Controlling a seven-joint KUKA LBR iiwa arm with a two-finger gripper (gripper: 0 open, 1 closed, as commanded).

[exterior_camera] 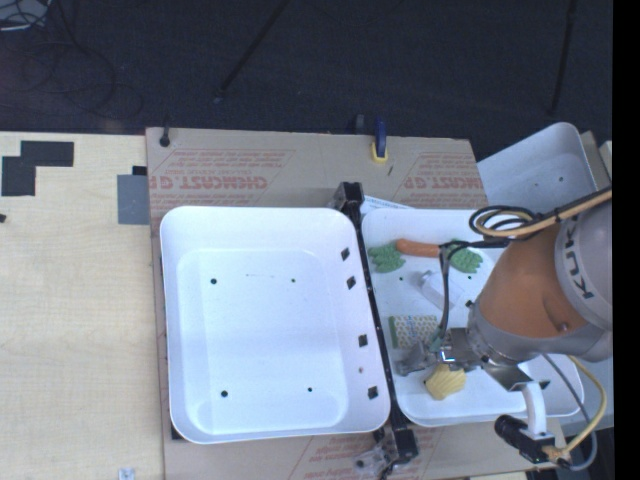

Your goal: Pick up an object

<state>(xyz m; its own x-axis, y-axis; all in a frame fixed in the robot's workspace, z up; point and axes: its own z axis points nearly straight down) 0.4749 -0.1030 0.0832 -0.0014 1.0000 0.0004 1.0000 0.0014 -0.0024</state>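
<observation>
A: Claw (437,358) is low in the right bin (520,413). Jaw state: can't tell, wrist blocks it.

B: Target?

A: Yellow object (445,381), lumpy and rounded, touching or just below the claw tip. Can't confirm it's gripped.

B: Handling?

A: Looks like a light toy, maybe soft or slick. I'd pinch across its narrow middle. Woven pad (413,328) sits just up-left of the claw, carrot (417,248) well above.
</observation>
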